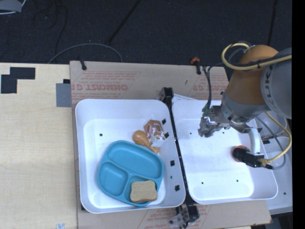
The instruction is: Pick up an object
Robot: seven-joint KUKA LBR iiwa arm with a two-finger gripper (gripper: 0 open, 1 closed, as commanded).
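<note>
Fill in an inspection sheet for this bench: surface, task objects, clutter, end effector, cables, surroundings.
Surface: left bin and right bin, both white, side by side on cardboard.
Job's things: all in the left bin: blue divided plate with a bread slice in its lower right compartment; drumstick-shaped toy and wrapped packet beside the plate.
Clutter: nothing seen.
End effector: over the right bin, away from the objects.
Cables: thin cable on the floor behind.
Surroundings: dark floor; pale wooden bench at left.

In the left bin (90, 128) a divided tray (121, 171) holds a bread slice (143, 191). A drumstick (141, 138) and packet (155, 130) lie behind it.
</note>
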